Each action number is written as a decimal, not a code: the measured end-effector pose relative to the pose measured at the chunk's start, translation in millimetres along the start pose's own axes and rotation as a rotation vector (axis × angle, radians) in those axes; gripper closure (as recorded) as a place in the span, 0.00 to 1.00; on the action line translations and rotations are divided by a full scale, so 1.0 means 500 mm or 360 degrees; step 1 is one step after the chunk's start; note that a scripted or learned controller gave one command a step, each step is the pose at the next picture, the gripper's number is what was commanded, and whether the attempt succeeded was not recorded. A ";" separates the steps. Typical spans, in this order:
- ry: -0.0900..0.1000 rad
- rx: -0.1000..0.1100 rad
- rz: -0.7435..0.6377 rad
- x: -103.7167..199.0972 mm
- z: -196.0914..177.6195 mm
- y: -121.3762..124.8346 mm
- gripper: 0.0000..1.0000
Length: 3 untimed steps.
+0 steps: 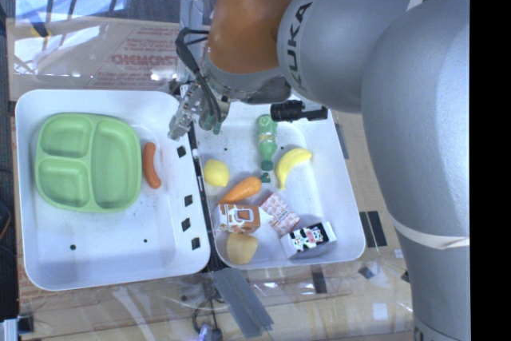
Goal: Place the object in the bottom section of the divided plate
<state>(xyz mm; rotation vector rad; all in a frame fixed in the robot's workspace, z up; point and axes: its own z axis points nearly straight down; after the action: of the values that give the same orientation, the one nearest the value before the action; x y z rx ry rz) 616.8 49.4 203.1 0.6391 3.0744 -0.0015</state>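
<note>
A green divided plate [86,162] lies in the left bin [96,259], with one long section on its right and two smaller ones on its left. An orange-red sausage [149,164] lies on the bin floor just right of the plate's rim, outside it. My gripper [194,122] hangs over the top end of the wall between the two bins, up and to the right of the sausage and apart from it. It looks open, with nothing between its fingers.
The right bin [347,196] holds a yellow lemon [215,172], a carrot [242,189], a green bottle [266,138], a banana [291,164], small cartons [279,213] and a tan round fruit [242,247]. The arm's bulk covers the upper right.
</note>
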 end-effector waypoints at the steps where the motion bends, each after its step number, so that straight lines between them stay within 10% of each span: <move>1: 0.0006 0.0002 0.0085 0.065 0.040 0.114 1.00; 2: 0.0004 0.0000 -0.0100 0.186 -0.063 0.143 1.00; 3: 0.0002 0.0000 -0.0104 0.184 -0.084 0.144 1.00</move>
<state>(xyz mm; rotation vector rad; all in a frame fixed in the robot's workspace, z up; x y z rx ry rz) 560.9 152.1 244.8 0.5387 3.0946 -0.0013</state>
